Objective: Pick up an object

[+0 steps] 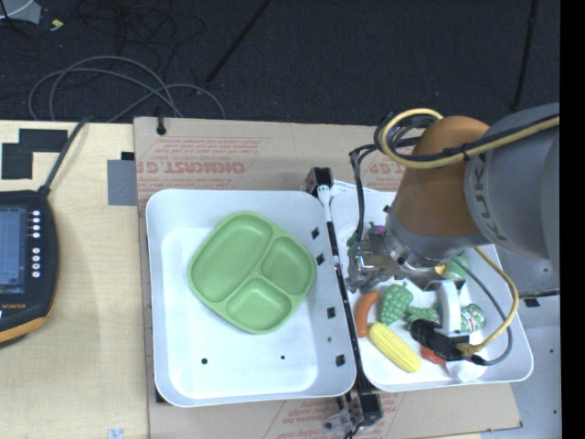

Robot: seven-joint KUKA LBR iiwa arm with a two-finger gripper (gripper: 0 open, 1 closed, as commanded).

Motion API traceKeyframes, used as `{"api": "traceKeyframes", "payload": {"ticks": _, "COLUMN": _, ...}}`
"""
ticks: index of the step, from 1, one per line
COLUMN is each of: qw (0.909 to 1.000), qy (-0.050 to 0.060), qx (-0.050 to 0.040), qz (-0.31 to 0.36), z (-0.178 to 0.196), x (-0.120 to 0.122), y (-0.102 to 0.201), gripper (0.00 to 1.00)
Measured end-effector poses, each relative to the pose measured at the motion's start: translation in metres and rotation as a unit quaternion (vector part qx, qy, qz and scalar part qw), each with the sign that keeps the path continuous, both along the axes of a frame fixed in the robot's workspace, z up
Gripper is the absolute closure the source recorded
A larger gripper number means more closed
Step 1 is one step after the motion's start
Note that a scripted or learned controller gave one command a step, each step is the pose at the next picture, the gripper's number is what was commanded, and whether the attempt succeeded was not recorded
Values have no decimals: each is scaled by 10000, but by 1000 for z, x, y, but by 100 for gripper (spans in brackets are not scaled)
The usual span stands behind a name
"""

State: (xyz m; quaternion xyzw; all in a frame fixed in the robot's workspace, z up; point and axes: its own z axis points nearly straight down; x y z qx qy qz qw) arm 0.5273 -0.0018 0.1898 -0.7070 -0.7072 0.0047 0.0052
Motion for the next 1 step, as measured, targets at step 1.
{"api": "traceKeyframes", "payload": {"ticks": 1, "qw": 9999, "qy": -101, "qx": 14, "qz": 23, "z": 136, "x": -52, "y": 38, "gripper": 100}}
